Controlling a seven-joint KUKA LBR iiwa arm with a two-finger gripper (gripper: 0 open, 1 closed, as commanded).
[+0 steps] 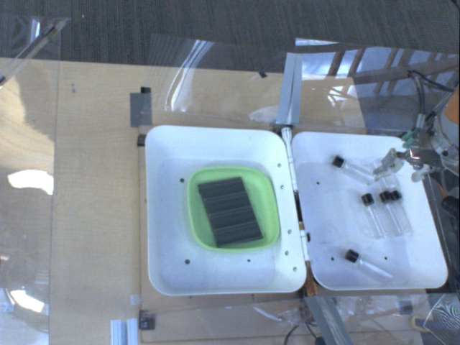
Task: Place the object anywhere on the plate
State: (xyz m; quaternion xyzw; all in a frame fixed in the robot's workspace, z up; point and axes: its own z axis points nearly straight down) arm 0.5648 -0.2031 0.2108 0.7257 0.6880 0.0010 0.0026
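- The gripper (402, 157) hovers at the upper right edge of the right bin (323, 264); whether its claw is open or closed cannot be told.
- Four clear vials with black caps lie in that bin: one near the top (343, 165), a pair mid-bin (383, 205), one near the front (363, 261).
- The green plate (195, 200) sits in the left bin (162, 264), a dark ribbed block (230, 211) on it.
- Recommended: descend over one isolated vial, straddle its body crosswise, lift clear of the divider, then release above the plate.
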